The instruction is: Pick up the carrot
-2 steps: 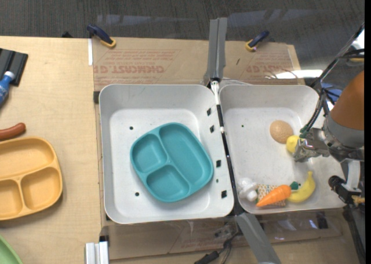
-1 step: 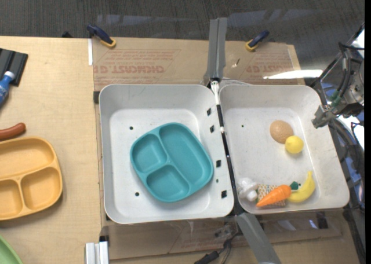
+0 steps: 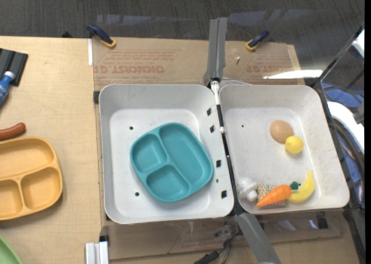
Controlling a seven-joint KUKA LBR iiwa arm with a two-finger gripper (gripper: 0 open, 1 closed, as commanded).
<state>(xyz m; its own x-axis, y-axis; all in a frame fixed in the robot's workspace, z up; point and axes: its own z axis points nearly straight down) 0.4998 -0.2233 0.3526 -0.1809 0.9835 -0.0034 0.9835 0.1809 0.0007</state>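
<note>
The carrot [image 3: 273, 195] lies in the right bin [image 3: 324, 118], down in the near corner. Its orange point faces left and its green top faces right, so its long side runs across the bin, tipped up a little. A banana [image 3: 305, 187] touches its green end. A small checked thing [image 3: 265, 190] and a white thing [image 3: 248, 190] sit by its tip. An egg [image 3: 281, 131] and a lemon [image 3: 294, 145] are farther back. A teal plate [image 3: 170, 161] sits in the left bin [image 3: 116, 141]. I cannot tell if the claw is released or clenched.

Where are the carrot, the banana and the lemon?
carrot [image 3: 273, 195], camera view, middle of its orange body.
banana [image 3: 305, 189], camera view, middle of its curve.
lemon [image 3: 294, 145], camera view, its centre.
</note>
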